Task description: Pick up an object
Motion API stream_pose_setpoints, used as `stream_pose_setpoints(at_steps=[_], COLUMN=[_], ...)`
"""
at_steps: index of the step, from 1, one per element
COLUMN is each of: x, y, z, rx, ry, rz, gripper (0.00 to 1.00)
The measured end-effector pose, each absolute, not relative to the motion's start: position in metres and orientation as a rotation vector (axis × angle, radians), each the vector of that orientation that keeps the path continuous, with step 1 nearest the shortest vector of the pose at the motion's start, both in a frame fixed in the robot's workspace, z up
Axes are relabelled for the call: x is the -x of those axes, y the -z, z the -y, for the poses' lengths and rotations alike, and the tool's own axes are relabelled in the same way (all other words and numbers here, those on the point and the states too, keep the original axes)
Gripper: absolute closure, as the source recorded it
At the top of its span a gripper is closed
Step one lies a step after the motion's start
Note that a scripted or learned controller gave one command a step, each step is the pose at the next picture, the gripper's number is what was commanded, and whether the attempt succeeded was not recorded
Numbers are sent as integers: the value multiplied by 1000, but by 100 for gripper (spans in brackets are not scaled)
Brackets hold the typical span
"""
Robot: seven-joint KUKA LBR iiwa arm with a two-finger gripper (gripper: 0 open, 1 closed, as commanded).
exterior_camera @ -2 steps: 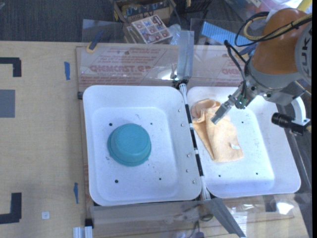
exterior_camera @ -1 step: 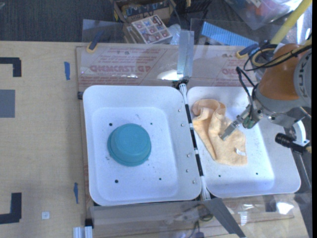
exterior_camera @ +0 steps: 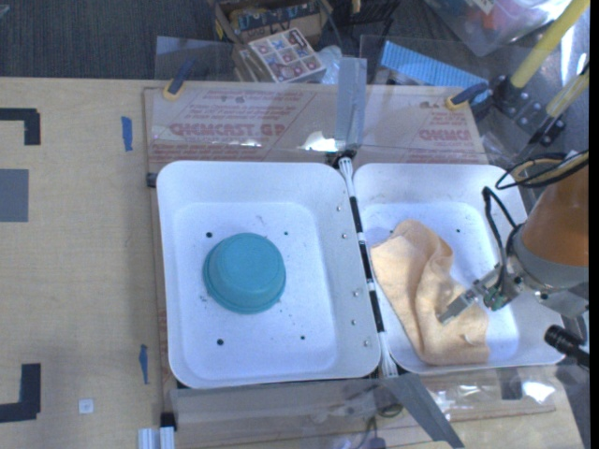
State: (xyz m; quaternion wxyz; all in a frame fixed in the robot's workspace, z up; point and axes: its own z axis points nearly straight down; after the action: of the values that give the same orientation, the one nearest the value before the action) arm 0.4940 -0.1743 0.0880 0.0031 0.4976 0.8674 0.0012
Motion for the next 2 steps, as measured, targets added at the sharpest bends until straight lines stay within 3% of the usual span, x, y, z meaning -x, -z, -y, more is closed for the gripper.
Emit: stream_pose_setpoints(at_steps=[1, 2], x=[-481, -503], y=[-186, -114], z=[222, 156], rx=[-970, -899], ry=[0, -2], rz=[-2984, -3011], gripper=[0, 0])
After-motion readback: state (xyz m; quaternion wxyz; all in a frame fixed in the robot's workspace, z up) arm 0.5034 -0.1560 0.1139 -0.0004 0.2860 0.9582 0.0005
